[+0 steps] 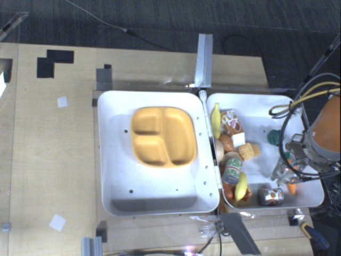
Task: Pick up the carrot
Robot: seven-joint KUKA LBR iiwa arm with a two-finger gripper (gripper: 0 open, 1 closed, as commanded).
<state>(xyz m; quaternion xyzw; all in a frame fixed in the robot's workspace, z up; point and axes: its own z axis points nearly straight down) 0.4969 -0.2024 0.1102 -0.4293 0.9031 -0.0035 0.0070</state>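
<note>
The carrot (291, 187) shows as a small orange piece near the lower right corner of the right bin (256, 104), low in the right of the frame, partly covered by the metal parts of the hand (285, 175) just above it. It looks like a toy vegetable, so I judge it light, stiff and rather smooth (likely to skid on the bin's white floor if nudged sideways); taking it across its narrow body, near the middle, seems the safest hold. The hand hangs directly over and slightly to the upper left of the carrot, apparently touching or nearly touching it, but whether it is released, clenched or grasping anything I cannot tell, since cables and the wrist hide that part. Just to the left of the carrot lies a small can (271, 196) on its side, close enough to get in the way. Further left, along the bin's left wall, sit a banana (216, 121), a cracker (248, 151) and other toy foods. The left bin (114, 159) holds a yellow divided plate (163, 136), and both bins rest on the pale counter (48, 159)
</note>
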